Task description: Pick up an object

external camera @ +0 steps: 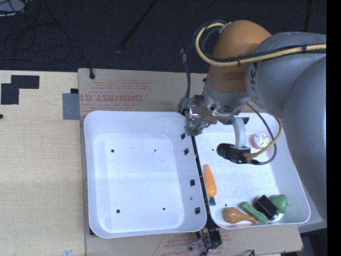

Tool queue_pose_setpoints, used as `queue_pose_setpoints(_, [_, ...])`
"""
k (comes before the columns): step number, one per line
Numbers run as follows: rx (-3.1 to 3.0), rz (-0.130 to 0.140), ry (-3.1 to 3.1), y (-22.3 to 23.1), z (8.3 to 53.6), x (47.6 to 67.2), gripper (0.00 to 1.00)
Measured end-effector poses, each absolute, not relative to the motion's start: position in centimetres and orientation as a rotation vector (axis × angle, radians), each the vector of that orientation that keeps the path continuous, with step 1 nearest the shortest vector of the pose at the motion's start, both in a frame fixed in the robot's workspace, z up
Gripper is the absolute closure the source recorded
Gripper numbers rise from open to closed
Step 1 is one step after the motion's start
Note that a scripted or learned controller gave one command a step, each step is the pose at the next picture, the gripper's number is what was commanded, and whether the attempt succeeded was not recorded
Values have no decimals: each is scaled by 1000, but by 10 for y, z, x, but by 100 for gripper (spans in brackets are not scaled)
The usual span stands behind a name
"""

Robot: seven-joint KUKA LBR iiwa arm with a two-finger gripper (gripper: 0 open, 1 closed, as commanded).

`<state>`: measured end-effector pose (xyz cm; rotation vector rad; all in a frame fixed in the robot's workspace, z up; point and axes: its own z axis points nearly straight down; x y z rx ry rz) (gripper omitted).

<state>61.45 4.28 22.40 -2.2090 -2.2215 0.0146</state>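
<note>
My gripper (pixel 193 124) hangs over the rim between the two bins, near their far end. The right bin (pixel 292 169) holds several objects. An orange carrot (pixel 210 180) lies along its left wall, below the gripper and apart from it. A white dotted ball (pixel 261 140) rests to the gripper's right. At the bin's near edge lie a tan pear-shaped toy (pixel 237 215), a green piece (pixel 254 212), a black block (pixel 265 206) and a green round toy (pixel 279 201). I see nothing in the gripper.
The left bin (pixel 96 159) sits beside the right one, sharing the middle rim. A small teal bit (pixel 212 200) lies just below the carrot. The grey arm and its orange band reach in from the upper right, covering the right bin's far corner.
</note>
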Motion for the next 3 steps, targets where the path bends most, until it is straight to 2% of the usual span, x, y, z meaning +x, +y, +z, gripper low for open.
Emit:
queue_pose_setpoints(1, [-2206,16,-2223,42,233,615,100])
queue_pose_setpoints(2, [-2219,0,-2225,86,227,645,100])
queue_pose_setpoints(3, [-2215,4,-2226,85,237,644,100])
